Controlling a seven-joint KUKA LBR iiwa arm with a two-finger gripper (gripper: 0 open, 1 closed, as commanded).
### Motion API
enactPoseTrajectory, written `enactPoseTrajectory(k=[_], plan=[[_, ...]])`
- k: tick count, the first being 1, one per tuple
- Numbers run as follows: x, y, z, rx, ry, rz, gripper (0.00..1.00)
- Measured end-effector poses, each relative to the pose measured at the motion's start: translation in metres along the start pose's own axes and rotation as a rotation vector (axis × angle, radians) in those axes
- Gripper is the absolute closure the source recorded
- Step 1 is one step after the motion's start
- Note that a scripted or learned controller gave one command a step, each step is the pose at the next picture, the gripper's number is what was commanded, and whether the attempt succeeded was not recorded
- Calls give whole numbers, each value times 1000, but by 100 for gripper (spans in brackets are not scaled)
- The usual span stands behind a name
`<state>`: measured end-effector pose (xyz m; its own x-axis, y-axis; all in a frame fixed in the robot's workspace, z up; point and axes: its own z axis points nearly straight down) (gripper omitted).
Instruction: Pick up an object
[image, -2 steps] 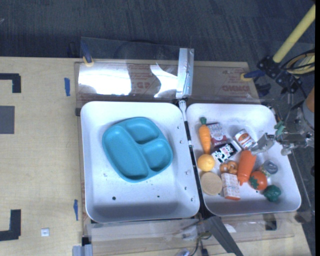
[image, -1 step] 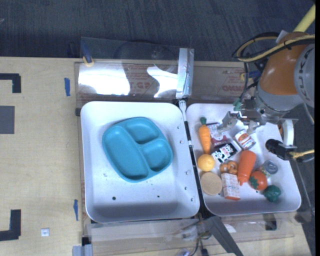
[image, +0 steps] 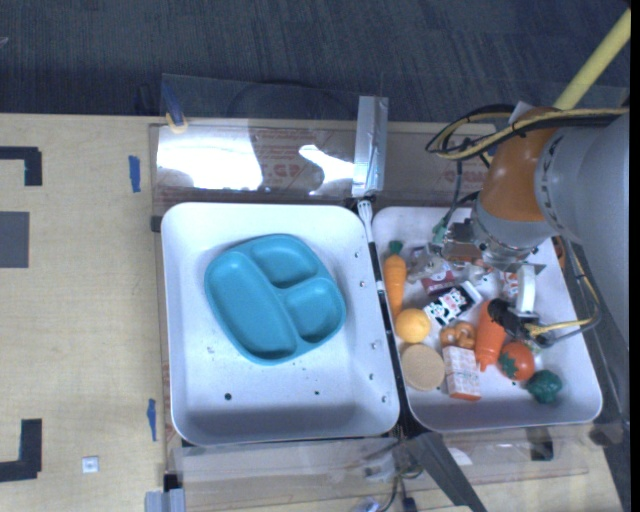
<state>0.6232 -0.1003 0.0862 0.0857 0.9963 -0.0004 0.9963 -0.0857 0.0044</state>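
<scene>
- Toys fill the right bin (image: 585, 395), a crowded heap of small play-food pieces; any one of them would serve as the thing to pick up.
- Nearest the bin's left wall stand a carrot (image: 395, 280), a yellow ball (image: 412, 325) below it, and a tan disc (image: 423, 366) below that.
- Toward the bin's middle lie a black-and-white card (image: 452, 301), a small carton (image: 461, 373), a second carrot (image: 490, 338), a tomato (image: 517, 360) and a green piece (image: 545, 385) by the lower right corner.
- By my judgement all are light, hollow plastic or card: stiff, smooth, a little slippery, not fragile.
- The carrot by the left wall looks the best target, taken across its thick middle; the ball would likely roll out of a pinch, and the disc lies too flat to grip.
- The gripper (image: 490, 255) hangs over the upper middle of the right bin, above the heap; the wrist hides the jaws, so I cannot tell whether they are released or clenched, and nothing shows between them.
- Yellow and black cables trail from the arm over the bin's right side and could snag.
- The bin floor is smooth white plastic, shallow-walled; pieces touch one another, so room beside each is tight.
- The left bin (image: 200, 390) holds a blue tray (image: 275, 295).
- Both bins rest on a pale tabletop (image: 70, 330).
</scene>
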Motion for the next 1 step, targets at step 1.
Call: enactPoseTrajectory(k=[1], plan=[[0,1,-8,-1,0,-1,100]])
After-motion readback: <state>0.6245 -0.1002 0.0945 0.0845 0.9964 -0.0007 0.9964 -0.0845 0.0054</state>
